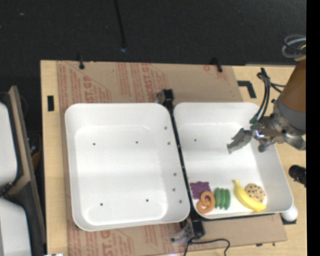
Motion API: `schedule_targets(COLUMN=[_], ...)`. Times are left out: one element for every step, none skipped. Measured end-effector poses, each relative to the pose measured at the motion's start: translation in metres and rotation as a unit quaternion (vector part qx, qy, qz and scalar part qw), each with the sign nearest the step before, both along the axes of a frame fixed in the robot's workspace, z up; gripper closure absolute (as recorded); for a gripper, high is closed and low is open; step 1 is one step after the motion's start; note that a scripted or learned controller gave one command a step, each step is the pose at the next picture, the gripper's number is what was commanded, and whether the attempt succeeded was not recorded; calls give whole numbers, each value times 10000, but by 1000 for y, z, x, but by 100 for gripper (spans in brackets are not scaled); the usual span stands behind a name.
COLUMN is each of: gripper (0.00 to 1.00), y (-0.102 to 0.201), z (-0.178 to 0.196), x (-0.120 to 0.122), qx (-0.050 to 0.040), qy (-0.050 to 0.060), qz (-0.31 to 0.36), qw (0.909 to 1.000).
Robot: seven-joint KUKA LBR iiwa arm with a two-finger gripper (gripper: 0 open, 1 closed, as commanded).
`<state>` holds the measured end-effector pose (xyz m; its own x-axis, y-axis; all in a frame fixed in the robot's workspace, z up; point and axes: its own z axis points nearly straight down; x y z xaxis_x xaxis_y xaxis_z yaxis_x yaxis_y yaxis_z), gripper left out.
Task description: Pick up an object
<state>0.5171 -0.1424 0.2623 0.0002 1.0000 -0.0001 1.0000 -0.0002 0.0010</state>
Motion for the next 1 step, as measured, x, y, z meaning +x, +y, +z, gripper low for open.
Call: schedule_targets(gripper=[0], y=[-39], z=[11], x=[-18], qx=[-6], qy=[-3], qz=[-17], qw=[10000])
